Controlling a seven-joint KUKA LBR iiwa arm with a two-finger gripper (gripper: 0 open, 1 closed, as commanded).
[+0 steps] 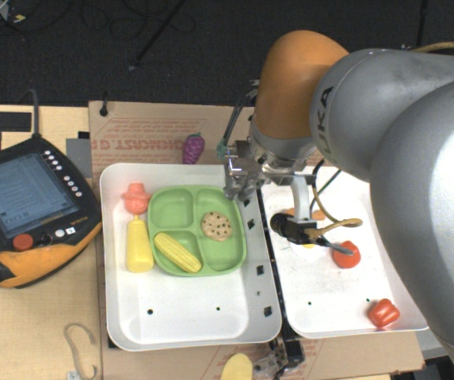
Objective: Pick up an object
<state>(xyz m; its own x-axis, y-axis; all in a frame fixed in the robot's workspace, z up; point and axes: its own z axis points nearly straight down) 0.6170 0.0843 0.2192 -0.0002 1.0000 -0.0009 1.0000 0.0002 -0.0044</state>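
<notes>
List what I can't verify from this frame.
Camera view:
1. gripper: small and dark under the arm; grasp unreadable.
2. orange object: mostly hidden behind the arm.
3. yellow object: cut off by the bottom edge.
4. right bin: its right side is covered by the arm.

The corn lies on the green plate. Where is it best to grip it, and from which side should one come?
Grip the corn at its middle, across its narrow width, coming straight down from above. It is long and rounded and lies flat at a slant, so its two long sides are probably the ones to close on. The rim of the plate seems close to both ends.
</notes>
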